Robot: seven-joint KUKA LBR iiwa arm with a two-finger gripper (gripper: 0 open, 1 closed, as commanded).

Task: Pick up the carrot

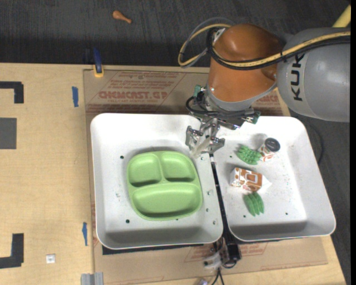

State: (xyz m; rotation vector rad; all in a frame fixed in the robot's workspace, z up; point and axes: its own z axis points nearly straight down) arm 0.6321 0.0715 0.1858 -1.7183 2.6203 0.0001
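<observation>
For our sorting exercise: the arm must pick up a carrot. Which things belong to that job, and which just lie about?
Job: gripper, above the bins' shared edge; orange carrot-like piece, on the dark floor beyond the bench.
Lying about: green divided plate; upper green toy; lower green toy; red-and-white pack; small round dark item.

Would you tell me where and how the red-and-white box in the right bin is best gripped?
Probably from above, across the shorter width of the box, at its middle: it lies flat in the right bin, leaving only its edges to pinch. A green piece sits close below.
</observation>
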